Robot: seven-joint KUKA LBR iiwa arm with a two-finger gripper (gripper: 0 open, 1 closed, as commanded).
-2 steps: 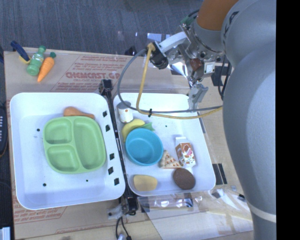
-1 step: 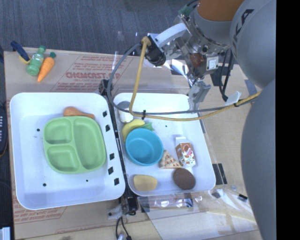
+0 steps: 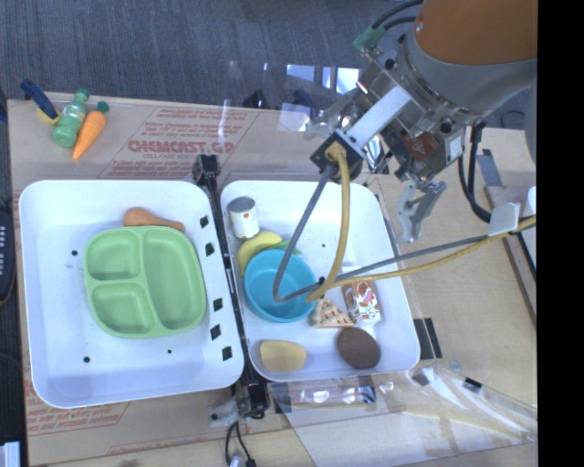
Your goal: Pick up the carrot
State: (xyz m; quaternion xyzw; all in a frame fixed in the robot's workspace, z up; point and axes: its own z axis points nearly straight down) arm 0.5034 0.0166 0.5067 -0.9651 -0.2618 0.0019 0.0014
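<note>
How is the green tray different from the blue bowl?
The green plastic divided tray is wide, flat and has three compartments; the round blue bowl is smaller, deeper and has one hollow. The tray sits in the left white bin, the bowl in the right white bin. Both are dishes.

The arm comes in from the upper right, its orange band (image 3: 474, 27) cut by the top edge and the grey wrist (image 3: 429, 87) just below it, tilted down toward the left. From the wrist a pale, boxy link slants down-left, ending in a dark tip. The claw (image 3: 412, 212) hangs below the wrist at the right, a grey pronged piece pointing downward. Hoses and cables loop from the wrist.
</note>
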